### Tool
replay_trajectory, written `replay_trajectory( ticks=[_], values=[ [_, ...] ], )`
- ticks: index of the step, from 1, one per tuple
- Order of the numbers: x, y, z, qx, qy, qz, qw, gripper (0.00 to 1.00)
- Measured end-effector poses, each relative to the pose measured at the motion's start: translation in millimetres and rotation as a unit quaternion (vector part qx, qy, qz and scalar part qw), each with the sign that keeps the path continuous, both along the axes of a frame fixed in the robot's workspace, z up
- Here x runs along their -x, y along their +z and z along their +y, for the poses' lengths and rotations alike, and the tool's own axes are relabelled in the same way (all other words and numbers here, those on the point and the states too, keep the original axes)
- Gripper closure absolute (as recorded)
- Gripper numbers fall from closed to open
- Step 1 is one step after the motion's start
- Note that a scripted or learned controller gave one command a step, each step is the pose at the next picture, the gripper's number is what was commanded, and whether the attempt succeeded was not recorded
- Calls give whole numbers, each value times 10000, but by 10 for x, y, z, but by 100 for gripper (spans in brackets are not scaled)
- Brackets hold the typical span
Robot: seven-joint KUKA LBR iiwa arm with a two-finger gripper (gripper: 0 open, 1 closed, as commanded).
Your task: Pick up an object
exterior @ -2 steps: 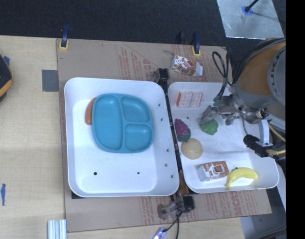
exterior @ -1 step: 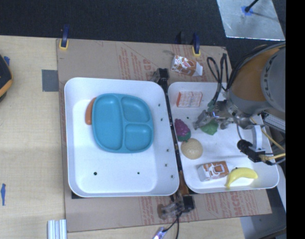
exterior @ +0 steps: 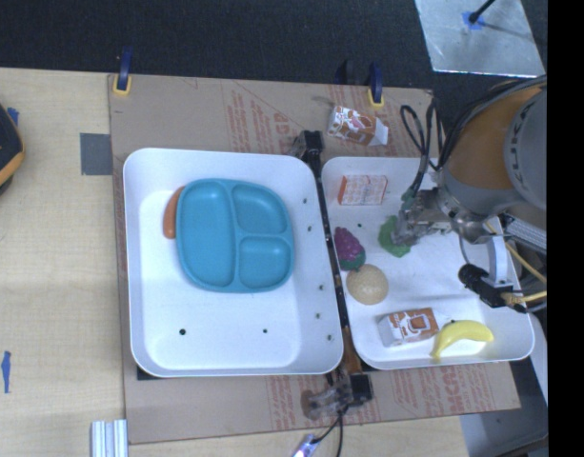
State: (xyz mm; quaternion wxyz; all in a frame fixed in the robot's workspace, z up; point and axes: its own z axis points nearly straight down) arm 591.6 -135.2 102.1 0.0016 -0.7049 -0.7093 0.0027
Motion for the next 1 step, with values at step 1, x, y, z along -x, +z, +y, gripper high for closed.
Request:
replay_trajectory(
  ticks=[1],
  values=[
    [424, 578, -182, -10, -17, -13, 10000, 100]
  ],
)
